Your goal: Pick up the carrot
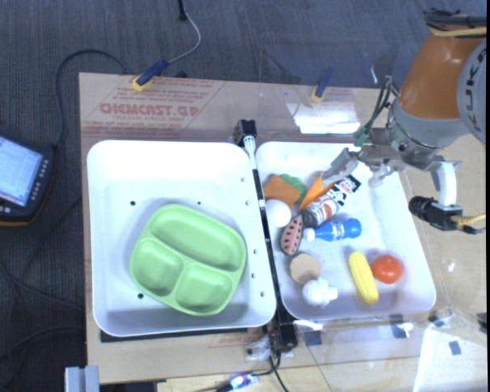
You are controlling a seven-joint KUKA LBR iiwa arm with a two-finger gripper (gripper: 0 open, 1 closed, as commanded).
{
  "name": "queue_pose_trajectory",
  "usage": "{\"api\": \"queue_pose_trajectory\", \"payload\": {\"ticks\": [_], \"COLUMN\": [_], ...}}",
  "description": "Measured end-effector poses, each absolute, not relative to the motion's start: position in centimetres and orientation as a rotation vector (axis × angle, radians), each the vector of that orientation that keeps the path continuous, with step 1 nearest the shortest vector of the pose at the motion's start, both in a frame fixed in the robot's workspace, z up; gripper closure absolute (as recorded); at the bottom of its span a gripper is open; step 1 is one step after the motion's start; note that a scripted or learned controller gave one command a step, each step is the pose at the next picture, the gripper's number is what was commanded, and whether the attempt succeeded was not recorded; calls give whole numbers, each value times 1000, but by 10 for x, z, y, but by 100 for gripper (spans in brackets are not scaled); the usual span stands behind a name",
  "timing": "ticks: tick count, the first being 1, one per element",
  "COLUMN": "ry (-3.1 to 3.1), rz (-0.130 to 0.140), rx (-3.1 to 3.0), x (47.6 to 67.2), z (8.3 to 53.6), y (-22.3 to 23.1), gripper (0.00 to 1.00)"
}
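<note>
Two white bins sit side by side on the bench. The left bin [106, 219] holds a green tray [188, 258] with three parts. The right bin [408, 251] is full of toy food. The carrot [312, 190] lies near the top of that bin, tilted, just beside a dark bottle [330, 202]. Lower down are a blue bottle [337, 230], a yellow corn [361, 276] and a red tomato [387, 269]. The gripper [343, 166] is at the upper right, right above the carrot's top end. I cannot tell how wide it is.
</note>
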State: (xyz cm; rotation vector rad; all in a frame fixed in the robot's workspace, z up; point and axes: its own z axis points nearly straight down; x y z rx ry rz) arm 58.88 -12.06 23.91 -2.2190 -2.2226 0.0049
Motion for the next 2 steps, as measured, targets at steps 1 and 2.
{"api": "queue_pose_trajectory", "payload": {"ticks": [1, 2], "ry": [-2304, -1946], "rz": [-1, -19], "rx": [-2145, -2478], "x": [607, 649], "z": [141, 96], "y": [-96, -112], "gripper": [0, 0]}}
